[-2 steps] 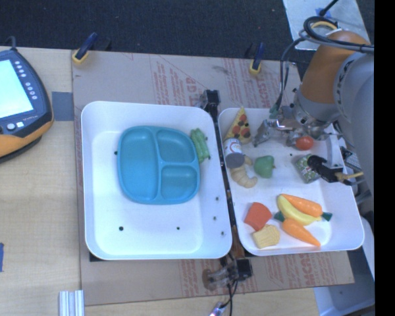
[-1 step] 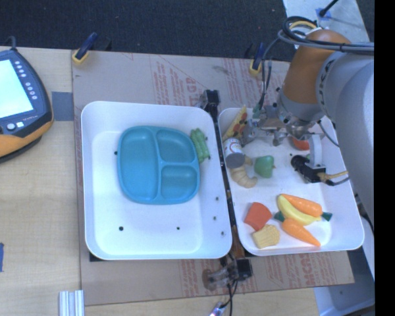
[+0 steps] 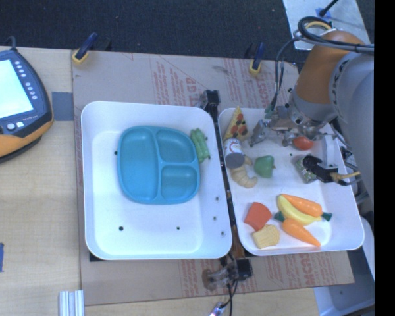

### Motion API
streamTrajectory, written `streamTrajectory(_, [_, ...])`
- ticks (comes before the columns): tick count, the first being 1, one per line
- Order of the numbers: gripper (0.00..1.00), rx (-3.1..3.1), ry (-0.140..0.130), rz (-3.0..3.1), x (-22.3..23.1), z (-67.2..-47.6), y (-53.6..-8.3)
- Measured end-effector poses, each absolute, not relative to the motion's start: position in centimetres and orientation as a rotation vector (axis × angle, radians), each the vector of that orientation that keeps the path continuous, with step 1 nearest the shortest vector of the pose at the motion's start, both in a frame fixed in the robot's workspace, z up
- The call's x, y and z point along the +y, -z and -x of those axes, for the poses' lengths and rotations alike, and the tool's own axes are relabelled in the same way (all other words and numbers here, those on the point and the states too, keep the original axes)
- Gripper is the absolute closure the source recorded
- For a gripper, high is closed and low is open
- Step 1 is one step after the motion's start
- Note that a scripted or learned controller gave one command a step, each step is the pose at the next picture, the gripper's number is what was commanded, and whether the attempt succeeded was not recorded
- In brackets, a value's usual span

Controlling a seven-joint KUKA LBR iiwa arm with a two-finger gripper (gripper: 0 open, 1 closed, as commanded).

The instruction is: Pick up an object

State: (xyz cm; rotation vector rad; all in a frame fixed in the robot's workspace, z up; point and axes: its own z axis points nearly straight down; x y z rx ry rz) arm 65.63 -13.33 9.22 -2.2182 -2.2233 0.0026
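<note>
The right bin [image 3: 355, 239] holds the toy food: a pizza slice [image 3: 235, 124] at its far left corner, a green pepper [image 3: 264, 166] near the middle, a small red tomato [image 3: 303, 143] by the arm, and a banana [image 3: 299, 207], carrot [image 3: 300, 232], red piece [image 3: 257, 215] and yellowish cube [image 3: 266, 236] along the near side. The gripper [image 3: 268, 129] hangs over the far end of this bin, just right of the pizza slice (whether it is spread or pinching, I cannot tell). The left bin [image 3: 99, 236] carries a blue divided plate [image 3: 159, 164] with a green pod [image 3: 200, 145] at its right edge. A tablet [image 3: 10, 101] lies on the desk [image 3: 26, 229] at far left
</note>
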Motion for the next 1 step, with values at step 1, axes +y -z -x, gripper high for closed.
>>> streamTrajectory(1, [0.00, -2.226, -0.009, 2.219, -10.91, -65.60, -9.25])
